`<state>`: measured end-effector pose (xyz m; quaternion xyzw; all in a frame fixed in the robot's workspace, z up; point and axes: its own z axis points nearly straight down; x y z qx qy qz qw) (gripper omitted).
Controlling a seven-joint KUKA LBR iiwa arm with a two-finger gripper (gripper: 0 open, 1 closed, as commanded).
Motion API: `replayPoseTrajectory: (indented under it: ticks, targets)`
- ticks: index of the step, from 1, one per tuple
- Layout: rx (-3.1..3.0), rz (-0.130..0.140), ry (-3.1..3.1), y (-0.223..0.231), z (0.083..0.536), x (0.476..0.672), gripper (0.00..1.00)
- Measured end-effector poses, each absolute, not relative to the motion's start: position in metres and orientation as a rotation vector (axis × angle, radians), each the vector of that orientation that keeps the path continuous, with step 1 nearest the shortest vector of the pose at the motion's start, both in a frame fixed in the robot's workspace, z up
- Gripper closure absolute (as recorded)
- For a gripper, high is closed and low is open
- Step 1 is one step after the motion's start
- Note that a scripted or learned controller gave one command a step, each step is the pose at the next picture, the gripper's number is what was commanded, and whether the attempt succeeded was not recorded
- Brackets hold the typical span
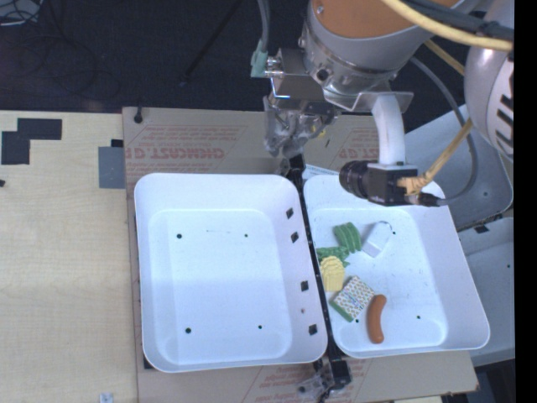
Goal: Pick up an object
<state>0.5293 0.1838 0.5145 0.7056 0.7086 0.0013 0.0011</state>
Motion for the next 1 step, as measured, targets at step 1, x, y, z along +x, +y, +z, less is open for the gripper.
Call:
replayPoseTrajectory:
  ticks: [1]
  targets:
    - [2.212, -0.012, 2.235, 0.1835, 0.5203, 0.5276, 1.0]
